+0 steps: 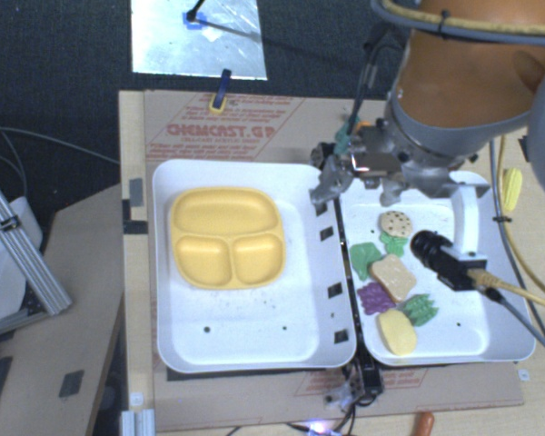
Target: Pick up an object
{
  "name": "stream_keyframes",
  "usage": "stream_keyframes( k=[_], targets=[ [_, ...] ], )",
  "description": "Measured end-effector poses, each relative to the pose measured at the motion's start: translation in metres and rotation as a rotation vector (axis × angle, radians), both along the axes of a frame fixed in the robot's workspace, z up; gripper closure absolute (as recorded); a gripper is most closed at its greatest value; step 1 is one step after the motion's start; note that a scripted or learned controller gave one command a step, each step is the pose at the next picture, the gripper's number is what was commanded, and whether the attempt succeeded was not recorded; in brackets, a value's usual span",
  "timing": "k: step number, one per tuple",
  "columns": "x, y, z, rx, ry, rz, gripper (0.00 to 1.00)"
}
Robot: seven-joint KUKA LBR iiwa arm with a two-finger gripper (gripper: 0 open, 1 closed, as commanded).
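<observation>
Beige cookie [395,222] is noted at 12 o'clock of the food cluster in the right bin [463,330], with a green piece [363,257] close at 7 o'clock. Whether the jaws are open or closed cannot be told. A centred, vertical descent is advised, with neighbours avoided.

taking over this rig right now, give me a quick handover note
Claw: at the back, where left bin and right bin meet; no item seen in it.
Right bin: cookie, bread slice, purple grapes, yellow piece, green piece, second green piece.
Left bin: yellow divided plate.
Done: nothing picked yet.
Left: grasp one item and lift it.
</observation>
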State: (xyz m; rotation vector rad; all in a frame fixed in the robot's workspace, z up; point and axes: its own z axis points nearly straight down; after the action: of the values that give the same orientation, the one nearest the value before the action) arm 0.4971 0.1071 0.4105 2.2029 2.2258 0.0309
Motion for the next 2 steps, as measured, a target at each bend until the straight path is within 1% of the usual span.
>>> stream_keyframes(
  k=[1,2],
  targets=[
    [-0.001,-0.003,0.002,-0.006,0.015,-0.002,1.00],
    [0.000,-0.003,0.012,-0.006,0.013,0.002,1.00]
  ],
)
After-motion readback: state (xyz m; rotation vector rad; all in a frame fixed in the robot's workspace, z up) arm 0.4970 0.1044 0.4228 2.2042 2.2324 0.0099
